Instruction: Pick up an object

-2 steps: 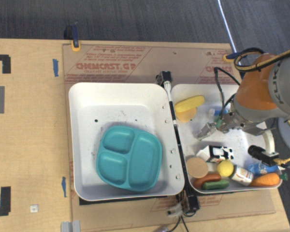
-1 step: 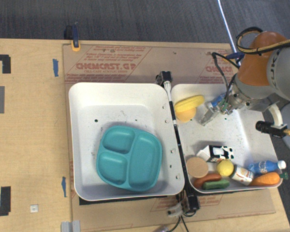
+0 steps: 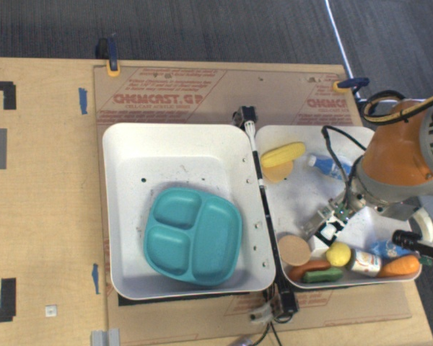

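Observation:
The right bin (image 3: 303, 193) holds several small objects. A yellow banana (image 3: 283, 154) lies at its far left, with a blue bottle (image 3: 327, 166) beside it. Along the near wall sit a tan round disc (image 3: 294, 249), a yellow lemon (image 3: 338, 254), a red-orange carrot (image 3: 308, 269), a green piece (image 3: 323, 277), a small labelled bottle (image 3: 364, 263) and an orange carrot (image 3: 399, 267). My gripper (image 3: 327, 224) hangs low over the bin's middle, just above and between the tan disc and the lemon. I see nothing held in it.
The left bin (image 3: 123, 193) carries a teal divided plate (image 3: 193, 235). The arm's grey body and orange band (image 3: 397, 161) cover the right bin's far right side. A cable loops above the wrist. Cardboard surrounds both bins.

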You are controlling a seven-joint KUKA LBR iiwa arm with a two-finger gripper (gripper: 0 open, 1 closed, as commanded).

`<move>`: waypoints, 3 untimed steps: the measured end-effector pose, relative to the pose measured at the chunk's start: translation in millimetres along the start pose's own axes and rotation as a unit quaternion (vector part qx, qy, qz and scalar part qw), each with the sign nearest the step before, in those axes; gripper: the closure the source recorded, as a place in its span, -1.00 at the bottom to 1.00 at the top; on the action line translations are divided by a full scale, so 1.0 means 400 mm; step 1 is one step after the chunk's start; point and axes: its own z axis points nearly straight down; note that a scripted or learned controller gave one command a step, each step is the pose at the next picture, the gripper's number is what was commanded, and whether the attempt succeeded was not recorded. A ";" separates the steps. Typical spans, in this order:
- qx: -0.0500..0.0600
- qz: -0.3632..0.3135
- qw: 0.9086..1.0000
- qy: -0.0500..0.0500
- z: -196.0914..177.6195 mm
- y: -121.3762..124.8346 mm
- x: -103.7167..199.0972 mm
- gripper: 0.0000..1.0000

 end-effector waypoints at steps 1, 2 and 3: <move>-0.001 0.191 0.982 -0.001 -0.001 -0.014 0.086 -1.00; -0.005 -0.035 0.999 -0.005 -0.003 -0.061 0.133 -1.00; -0.005 -0.035 0.999 -0.004 -0.003 -0.061 0.133 -1.00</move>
